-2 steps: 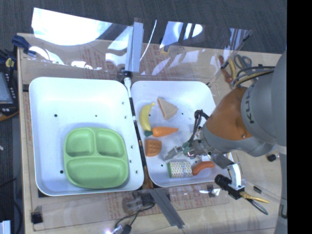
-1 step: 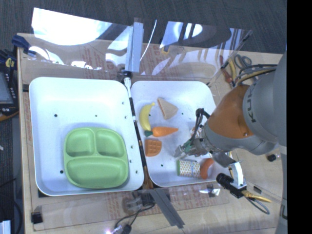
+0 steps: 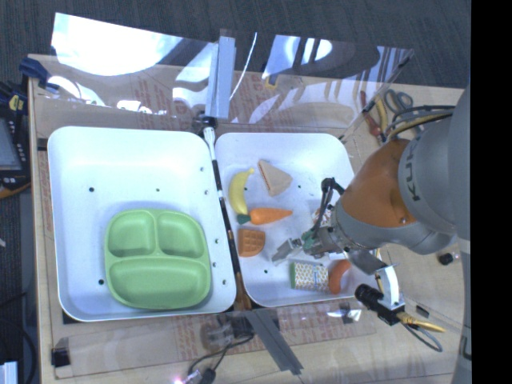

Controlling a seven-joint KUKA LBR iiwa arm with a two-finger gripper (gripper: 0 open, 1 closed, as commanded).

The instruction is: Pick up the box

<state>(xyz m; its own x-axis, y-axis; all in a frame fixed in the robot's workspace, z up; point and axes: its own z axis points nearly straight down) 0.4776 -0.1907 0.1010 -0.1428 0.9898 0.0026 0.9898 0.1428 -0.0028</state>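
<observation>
The tool (image 3: 298,246) hangs low in the right bin (image 3: 336,146); whether it is released or clenched cannot be told. The box (image 3: 308,275) lies just below it, beside an orange-red piece (image 3: 339,274). Best to centre over the box, clear of that neighbour.

Bright overhead light; glare on rear panel (image 3: 144,42).
</observation>
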